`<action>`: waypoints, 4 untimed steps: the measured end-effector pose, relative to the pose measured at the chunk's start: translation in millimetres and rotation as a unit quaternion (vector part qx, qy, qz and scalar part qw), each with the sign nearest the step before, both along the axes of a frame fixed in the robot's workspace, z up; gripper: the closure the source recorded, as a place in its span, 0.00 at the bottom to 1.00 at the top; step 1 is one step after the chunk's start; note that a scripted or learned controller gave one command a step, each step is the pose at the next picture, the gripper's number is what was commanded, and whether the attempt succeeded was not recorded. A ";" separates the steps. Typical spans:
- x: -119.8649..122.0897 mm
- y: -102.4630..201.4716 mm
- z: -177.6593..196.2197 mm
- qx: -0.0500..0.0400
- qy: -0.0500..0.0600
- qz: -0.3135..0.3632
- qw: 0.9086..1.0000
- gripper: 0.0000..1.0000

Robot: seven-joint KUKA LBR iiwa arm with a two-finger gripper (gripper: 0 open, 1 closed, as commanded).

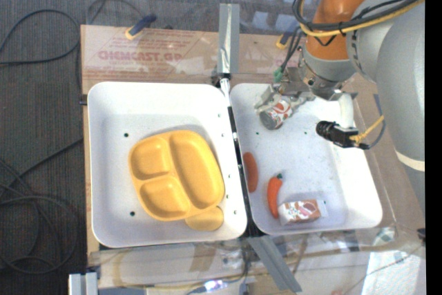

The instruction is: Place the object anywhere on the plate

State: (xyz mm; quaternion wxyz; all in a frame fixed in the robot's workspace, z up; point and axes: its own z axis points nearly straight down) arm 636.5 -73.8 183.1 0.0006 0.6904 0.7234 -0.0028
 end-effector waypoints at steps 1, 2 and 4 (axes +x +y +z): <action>-106.4 48.5 -0.8 0.003 0.001 0.051 0.999 1.00; -86.5 146.3 -0.7 0.002 0.001 0.089 0.996 1.00; -93.5 122.5 0.2 0.003 0.000 0.354 0.935 1.00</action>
